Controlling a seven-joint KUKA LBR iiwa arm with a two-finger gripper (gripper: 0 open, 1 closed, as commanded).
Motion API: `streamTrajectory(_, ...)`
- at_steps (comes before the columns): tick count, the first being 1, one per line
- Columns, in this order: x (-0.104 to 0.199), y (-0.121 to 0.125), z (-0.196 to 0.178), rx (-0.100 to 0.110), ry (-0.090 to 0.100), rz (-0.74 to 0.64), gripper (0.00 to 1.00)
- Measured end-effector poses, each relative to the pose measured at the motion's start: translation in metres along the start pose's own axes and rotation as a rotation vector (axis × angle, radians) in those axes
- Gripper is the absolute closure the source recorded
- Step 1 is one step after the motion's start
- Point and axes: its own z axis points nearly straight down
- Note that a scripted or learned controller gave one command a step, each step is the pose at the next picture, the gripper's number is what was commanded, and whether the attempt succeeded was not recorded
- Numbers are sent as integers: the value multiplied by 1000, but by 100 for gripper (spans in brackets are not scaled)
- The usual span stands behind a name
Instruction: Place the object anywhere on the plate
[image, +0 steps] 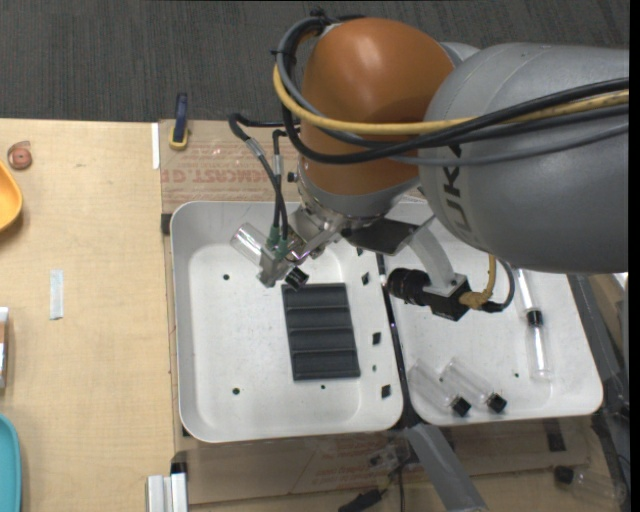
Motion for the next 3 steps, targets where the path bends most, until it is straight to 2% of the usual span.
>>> streamTrajectory(1,27,-31,34,2,1,-79,100)
streamTrajectory(2,27,-31,34,2,1,-79,0)
streamTrajectory(3,24,-31,26,4,1,-74,100)
